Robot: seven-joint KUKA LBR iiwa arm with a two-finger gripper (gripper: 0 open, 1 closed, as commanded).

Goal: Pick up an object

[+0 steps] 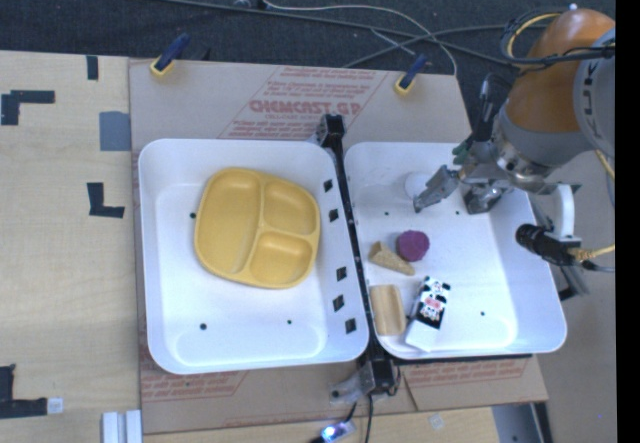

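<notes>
A pale wooden desk (pixel 60 261) carries a cardboard sheet (pixel 290 101). The left white bin (pixel 160 331) holds a yellow divided plastic plate (pixel 256 228). In the right white bin (pixel 520 321) lie a tan wedge (pixel 390 258), purple ball (pixel 412 245), tan block (pixel 387 309) and cow-patterned box (pixel 430 306). The gripper (pixel 455 191) hovers above, fingers apart, empty.

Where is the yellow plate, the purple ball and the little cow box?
yellow plate (pixel 257 228), camera view, on the ridge where its sections meet.
purple ball (pixel 413 245), camera view, on the middle of its top.
cow box (pixel 431 307), camera view, on its black-and-white printed face.
</notes>
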